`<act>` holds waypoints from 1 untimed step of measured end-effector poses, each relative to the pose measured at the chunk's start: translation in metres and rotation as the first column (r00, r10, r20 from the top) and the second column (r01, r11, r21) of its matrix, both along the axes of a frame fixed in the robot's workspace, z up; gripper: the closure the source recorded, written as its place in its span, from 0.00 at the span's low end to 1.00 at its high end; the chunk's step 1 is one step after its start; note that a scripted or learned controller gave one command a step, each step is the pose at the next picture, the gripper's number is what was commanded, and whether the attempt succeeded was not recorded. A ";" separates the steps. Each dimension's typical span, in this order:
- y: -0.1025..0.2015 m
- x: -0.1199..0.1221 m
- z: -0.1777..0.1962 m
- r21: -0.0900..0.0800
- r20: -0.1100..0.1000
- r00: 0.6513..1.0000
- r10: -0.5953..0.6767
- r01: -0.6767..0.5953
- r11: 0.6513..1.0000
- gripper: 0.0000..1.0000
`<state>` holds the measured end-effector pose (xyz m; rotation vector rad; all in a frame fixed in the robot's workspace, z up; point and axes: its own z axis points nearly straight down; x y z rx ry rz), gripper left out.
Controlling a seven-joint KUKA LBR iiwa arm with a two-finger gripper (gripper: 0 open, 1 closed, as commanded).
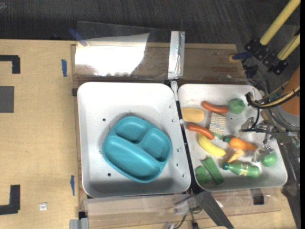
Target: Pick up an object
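The right bin (237,91) holds several toy foods: a red sausage (215,107), a green ball (236,105), a yellow bun (193,114), a second sausage (196,129), a banana (211,147), an orange carrot (242,144), a green bottle (243,169) lying flat, and a small green fruit (269,160). My gripper (259,130) reaches in from the right and hangs low over that bin's right side. It is just above the carrot's right end and beside the small green fruit. Cables and metal parts clutter it, and nothing shows clearly held.
The left bin (90,128) holds a teal divided plate (137,148). A dark green vegetable (207,171) lies at the right bin's front left. A clear sheet (114,56) and a metal bar (176,54) sit behind the bins. Yellow poles (281,15) stand at the top right.
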<state>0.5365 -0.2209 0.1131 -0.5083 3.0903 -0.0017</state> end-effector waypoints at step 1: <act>0.071 -0.032 -0.023 0.000 0.011 0.999 -0.030 0.030 1.000 0.00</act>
